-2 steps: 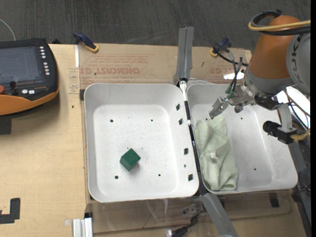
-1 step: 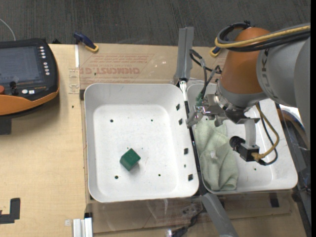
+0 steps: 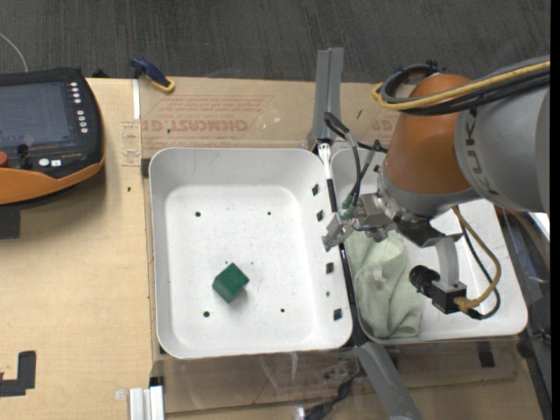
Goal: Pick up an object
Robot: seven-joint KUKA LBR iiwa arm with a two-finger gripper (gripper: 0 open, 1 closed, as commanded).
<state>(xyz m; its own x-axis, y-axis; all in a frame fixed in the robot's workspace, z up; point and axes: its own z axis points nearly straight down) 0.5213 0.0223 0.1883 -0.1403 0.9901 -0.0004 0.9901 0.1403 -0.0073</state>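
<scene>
The gripper (image 3: 372, 226) hangs low over the right bin (image 3: 512, 309), at that bin's left side, directly above a pale green cloth (image 3: 389, 291). The cloth lies bunched along the right bin's left wall, running from under the wrist toward the near edge; its top seems to touch the gripper, though the arm's bulk covers the meeting point. Whether anything sits between the tips cannot be told, since the orange band (image 3: 429, 147) and wrist hide them.

A green block (image 3: 231, 283) rests in the left bin (image 3: 175, 234), near the front and a little left of centre, well apart from the gripper and across the wall between the bins.

Much of the right bin's floor is hidden by the arm (image 3: 507, 143) and its cables. A pendant (image 3: 44, 134) sits on the bench (image 3: 70, 304) at far left, cut by the edge.
</scene>
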